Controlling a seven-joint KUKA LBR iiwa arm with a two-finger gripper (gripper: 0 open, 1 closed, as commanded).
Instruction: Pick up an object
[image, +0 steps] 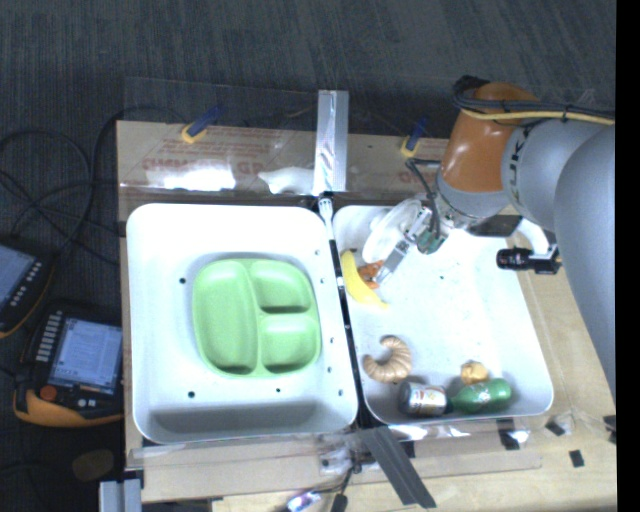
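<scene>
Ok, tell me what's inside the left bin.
The left bin holds one thing: a green divided tray with three compartments, lying flat near the middle. The compartments look bare. Whatever sits on the bin floor beneath the tray is covered.

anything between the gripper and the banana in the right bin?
Nothing visible. The gripper hangs in the right bin's upper-left corner, right beside the banana, with a small orange item at its fingertips. The croissant and can lie well away.

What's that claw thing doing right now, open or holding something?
Gripper: low over the right bin's upper left corner, beside the banana; open or shut cannot be told.
</scene>
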